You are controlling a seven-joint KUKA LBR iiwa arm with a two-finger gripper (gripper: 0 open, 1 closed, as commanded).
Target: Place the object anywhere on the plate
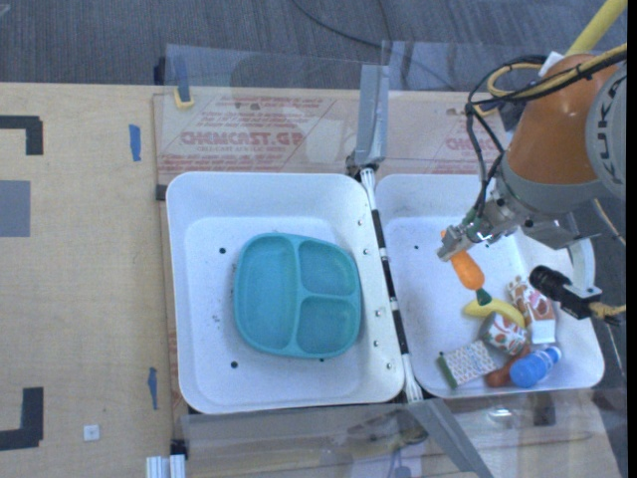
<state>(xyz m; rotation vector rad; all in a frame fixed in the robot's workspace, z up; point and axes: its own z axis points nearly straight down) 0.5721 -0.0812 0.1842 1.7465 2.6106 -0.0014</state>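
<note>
A teal plate [297, 295] with three compartments lies in the left white bin [199, 202]. An orange carrot-shaped object [467, 270] sits in the right white bin [418, 212], slanted, near the bin's middle. My gripper [462, 241] hangs directly over the carrot's upper end, touching or nearly touching it. The grey arm with its orange band reaches in from the upper right and hides the bin's far right corner.
A cluster of objects fills the right bin's near right part: a yellow banana [495, 310], a blue bottle [530, 368], a green checkered packet [463, 364] and printed snack packs [533, 304]. A raised divider [383, 277] separates the two bins.
</note>
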